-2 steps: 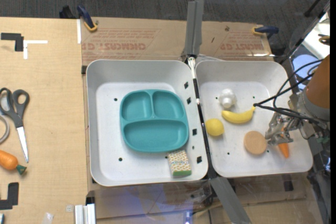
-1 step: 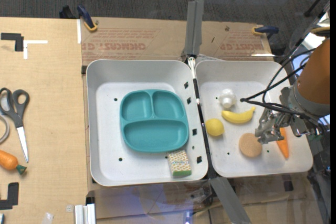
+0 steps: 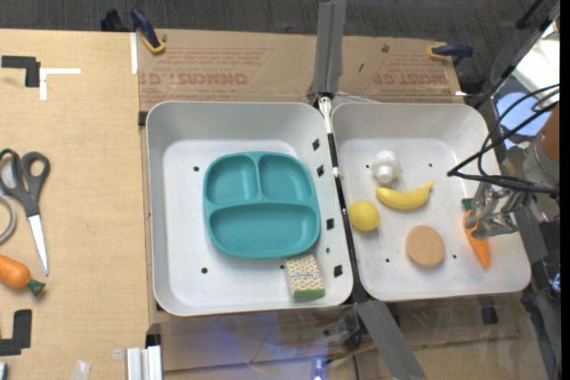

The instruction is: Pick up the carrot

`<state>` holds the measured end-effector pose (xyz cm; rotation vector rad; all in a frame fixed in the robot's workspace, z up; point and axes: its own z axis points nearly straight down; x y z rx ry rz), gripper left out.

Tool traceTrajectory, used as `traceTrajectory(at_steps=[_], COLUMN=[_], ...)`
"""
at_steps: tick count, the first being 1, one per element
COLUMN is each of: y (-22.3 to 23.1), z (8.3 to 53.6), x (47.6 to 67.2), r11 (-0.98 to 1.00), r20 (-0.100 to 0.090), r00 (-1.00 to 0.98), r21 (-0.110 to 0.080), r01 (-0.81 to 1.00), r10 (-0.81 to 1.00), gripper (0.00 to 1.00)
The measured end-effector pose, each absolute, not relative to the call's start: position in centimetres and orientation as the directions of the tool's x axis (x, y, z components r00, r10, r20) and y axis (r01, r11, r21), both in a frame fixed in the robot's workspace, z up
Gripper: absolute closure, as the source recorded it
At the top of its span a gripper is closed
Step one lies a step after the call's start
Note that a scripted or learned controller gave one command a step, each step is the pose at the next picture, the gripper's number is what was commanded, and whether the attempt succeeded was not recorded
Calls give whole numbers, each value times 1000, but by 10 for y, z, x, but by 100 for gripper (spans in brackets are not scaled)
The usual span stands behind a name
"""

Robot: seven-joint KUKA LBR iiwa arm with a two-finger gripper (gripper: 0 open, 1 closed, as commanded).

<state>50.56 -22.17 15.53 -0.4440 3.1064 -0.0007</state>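
The carrot is orange with a small green top and lies against the right wall of the right bin, its tip pointing toward the front. My gripper is directly over the carrot's upper end and covers it. The carrot's lower half sticks out below the gripper. The arm comes in from the right edge, trailing black cables.
The right bin also holds a banana, a lemon, a white ball and a tan disc. In the left bin are a teal divided plate and a sponge. Scissors and another orange carrot-like toy lie on the bench at left.
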Motion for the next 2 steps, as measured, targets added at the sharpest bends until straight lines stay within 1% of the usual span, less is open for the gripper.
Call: traceTrajectory(at_steps=[1,2], y=[-161,-108], z=[176,211], x=[493,552], r11=[947,865], r20=[-2,-4], r00=[-947,-865], r21=[1,-1], r01=[-320,-502], r10=[-320,-502], gripper=[100,100])
